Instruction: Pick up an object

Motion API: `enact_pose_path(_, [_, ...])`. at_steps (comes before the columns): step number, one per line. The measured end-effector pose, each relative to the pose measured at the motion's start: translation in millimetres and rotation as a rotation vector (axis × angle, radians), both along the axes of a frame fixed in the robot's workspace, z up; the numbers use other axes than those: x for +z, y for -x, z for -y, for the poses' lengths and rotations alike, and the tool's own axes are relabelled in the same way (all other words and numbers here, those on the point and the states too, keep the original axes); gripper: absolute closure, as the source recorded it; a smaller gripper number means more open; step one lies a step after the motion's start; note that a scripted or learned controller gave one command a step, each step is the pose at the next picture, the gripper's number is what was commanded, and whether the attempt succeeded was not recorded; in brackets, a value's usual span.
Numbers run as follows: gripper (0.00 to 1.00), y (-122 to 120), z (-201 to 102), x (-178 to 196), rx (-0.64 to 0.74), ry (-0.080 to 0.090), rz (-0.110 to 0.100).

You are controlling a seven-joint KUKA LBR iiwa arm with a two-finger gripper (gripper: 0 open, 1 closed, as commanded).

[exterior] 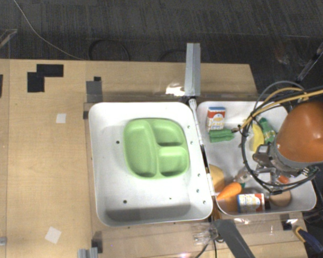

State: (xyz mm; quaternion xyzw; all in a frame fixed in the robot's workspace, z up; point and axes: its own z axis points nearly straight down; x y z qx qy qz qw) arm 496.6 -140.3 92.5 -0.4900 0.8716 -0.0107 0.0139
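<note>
Though fingers' spread beyond telling — arm [304, 134] over crowded right bin [224, 109], carrot [229, 190] and can [251, 202] at its near rim.

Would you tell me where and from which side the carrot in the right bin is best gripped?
Probably across the carrot's thick middle, coming straight down. It lies on its side, angled, with a can close below it, so the fingers should close across its narrow width, clear of the can.

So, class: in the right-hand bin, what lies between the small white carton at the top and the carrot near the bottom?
In the camera view, between the carton and the carrot lie a green piece, bare white bin floor, then a yellowish rounded item.
</note>
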Motion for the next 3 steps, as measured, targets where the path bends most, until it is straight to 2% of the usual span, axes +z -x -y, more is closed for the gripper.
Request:
enact_pose_path(1, [0.0,2.8,62.3,-1.5,0.198,0.0,-0.014])
enact_pose_path(2, [0.0,1.6,24.4,-0.9,0.029,0.002,-0.015])
enact_pose_path(3, [0.0,1.9,-36.6,-0.1,0.264,0.007,-0.011])
